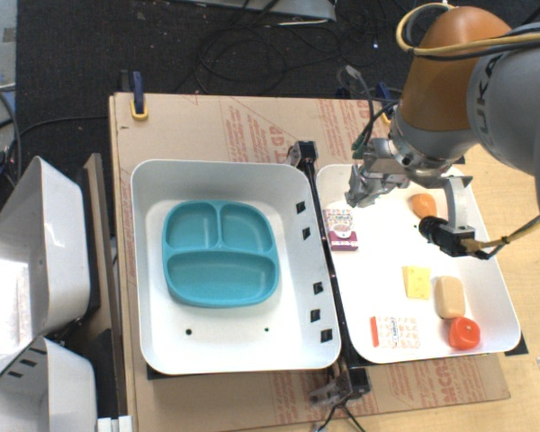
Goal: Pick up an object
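Note:
My gripper (pixel 364 190) hangs over the far left part of the right bin (pixel 387 250), pointing down. Just below and left of it lies a small pink and white carton (pixel 340 227). An orange piece (pixel 423 205) sits to the gripper's right. Further toward the front lie a yellow block (pixel 418 283), a tan piece (pixel 449 297), a round orange-red piece (pixel 464 333) and a flat white card with red print (pixel 395 331). I see nothing between the fingers.
The left bin (pixel 153 241) holds a turquoise divided plate (pixel 220 252). A black divider with clips (pixel 319 241) runs between the bins. A black bracket (pixel 445 236) on the arm reaches over the right bin. White tubs (pixel 36 250) stand off the bench's left.

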`<state>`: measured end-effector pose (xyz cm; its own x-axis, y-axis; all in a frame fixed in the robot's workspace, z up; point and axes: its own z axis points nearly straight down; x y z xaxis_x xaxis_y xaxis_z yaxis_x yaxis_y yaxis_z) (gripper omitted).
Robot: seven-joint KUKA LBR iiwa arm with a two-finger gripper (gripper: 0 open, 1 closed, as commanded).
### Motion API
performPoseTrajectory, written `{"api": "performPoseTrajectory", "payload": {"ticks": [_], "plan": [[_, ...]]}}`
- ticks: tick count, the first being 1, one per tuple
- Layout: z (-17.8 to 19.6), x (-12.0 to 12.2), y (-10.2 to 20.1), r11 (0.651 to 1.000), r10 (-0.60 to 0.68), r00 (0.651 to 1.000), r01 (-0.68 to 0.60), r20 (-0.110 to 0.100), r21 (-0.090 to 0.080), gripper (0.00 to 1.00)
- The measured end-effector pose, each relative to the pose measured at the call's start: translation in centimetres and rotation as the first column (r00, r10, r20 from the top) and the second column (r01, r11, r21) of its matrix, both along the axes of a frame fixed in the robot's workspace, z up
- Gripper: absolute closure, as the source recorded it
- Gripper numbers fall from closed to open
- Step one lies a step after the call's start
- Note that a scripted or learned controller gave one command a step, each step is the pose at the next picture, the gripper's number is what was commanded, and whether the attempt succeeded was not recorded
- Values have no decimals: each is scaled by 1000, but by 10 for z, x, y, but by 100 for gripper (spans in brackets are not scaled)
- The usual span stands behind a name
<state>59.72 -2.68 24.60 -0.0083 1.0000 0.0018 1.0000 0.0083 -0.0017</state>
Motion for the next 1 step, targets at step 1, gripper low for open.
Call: {"api": "performPoseTrajectory", "payload": {"ticks": [1], "plan": [[6,3,52,1000,1,1000,-1,3,0,100]]}}
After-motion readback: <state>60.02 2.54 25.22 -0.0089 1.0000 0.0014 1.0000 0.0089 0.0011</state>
